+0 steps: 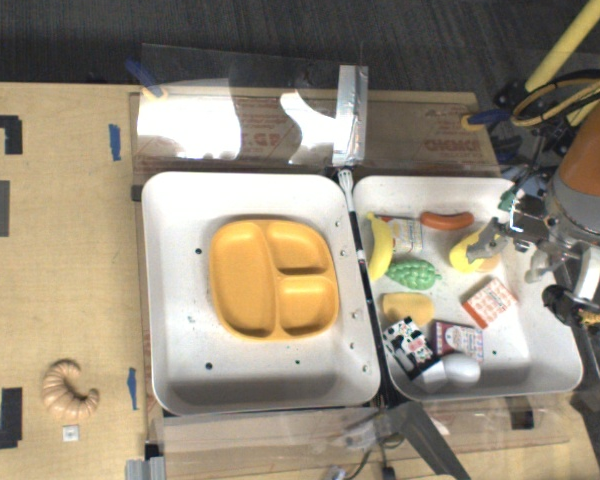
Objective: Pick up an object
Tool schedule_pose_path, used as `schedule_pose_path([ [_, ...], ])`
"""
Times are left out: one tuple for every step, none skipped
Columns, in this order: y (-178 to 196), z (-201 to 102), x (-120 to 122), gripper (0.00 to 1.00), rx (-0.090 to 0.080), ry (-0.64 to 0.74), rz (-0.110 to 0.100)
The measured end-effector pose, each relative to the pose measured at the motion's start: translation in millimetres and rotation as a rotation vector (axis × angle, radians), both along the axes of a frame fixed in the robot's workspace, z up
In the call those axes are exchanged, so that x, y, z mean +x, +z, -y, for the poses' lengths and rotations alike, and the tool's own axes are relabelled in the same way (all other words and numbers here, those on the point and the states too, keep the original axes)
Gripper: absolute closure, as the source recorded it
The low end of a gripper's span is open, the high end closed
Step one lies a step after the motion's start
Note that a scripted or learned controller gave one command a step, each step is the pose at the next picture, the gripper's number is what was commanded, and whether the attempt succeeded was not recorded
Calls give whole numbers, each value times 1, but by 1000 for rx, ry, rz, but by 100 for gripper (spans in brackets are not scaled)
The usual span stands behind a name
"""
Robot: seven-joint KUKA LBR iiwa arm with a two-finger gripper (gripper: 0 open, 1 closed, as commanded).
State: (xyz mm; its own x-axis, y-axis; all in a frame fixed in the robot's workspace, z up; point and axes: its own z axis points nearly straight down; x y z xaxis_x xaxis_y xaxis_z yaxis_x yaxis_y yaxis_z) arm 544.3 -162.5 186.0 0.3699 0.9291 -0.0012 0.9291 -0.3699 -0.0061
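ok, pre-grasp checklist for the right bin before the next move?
1. Targets present in the right bin: ok. Hot dog, banana, green item, red-and-white packet.
2. End effector over the right bin: ok, near the yellow item at the bin's right side.
3. Object between the fingers: cannot tell.
4. Finger state: cannot tell.
5. Clutter: not ok, items along the bin's left wall lie close together.
6. Left bin: ok, holds the yellow divided tray.

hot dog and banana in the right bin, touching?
Apart. The camera view shows the hot dog lying right of the banana, with a small pale packet and bare white bin floor between them.
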Motion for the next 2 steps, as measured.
schedule_pose_path([
  [-92,-36,9,0,-7,0,24],
  [-92,-36,9,0,-7,0,24],
])
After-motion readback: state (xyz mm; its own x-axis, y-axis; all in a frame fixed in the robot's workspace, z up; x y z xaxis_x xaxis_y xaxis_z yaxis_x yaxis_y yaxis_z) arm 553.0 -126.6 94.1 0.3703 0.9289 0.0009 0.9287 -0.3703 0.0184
